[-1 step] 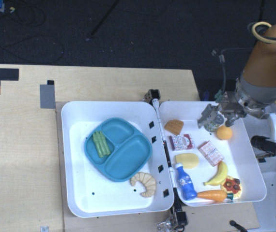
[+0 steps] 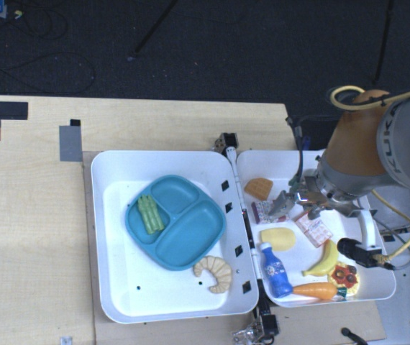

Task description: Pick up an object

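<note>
Toys were spread in the right bin (image 2: 385, 287): a banana (image 2: 324, 259), a carrot (image 2: 314, 291), a blue bottle (image 2: 275, 270), a yellow block (image 2: 278, 238) and a brown bun (image 2: 259, 187). The gripper (image 2: 293, 200) was seen low over that bin, near a small red and white packet (image 2: 267, 210), and whether anything was grasped could not be told. A blue plate (image 2: 183, 228) with a green pod (image 2: 149, 215) and a croissant (image 2: 215, 273) were seen in the left bin (image 2: 111, 264).

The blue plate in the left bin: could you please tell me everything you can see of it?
The blue plate is a rounded, turquoise, plastic-looking tray split by raised ridges into three compartments. It lies flat and right side up on the floor of the left bin, turned at an angle to the walls. A green bean pod lies in its left compartment. A croissant sits just off its lower right edge; I cannot tell if they touch.
</note>
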### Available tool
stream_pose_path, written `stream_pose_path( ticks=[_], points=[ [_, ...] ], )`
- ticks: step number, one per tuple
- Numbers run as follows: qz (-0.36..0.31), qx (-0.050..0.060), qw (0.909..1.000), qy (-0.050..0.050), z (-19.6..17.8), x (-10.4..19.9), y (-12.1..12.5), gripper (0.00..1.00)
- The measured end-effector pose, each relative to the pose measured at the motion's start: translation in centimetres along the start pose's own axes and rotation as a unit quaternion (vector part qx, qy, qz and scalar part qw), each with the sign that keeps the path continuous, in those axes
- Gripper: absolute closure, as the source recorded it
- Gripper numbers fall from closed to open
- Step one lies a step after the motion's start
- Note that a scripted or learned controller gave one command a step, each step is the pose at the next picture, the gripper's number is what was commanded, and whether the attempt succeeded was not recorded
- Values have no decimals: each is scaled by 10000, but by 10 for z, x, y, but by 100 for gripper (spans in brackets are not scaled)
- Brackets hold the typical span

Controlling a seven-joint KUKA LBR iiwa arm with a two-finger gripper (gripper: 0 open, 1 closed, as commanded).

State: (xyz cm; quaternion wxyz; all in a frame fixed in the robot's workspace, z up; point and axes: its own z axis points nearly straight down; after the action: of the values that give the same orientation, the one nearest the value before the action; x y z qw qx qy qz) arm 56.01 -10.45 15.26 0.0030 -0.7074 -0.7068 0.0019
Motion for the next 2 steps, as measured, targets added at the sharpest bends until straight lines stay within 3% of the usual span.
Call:
stream_pose_path(
  ticks=[1,2],
  points=[
    [-3,-31,10000,-10,64,18,77,0],
    [-8,-29,10000,-7,64,21,85,0]
  ],
)
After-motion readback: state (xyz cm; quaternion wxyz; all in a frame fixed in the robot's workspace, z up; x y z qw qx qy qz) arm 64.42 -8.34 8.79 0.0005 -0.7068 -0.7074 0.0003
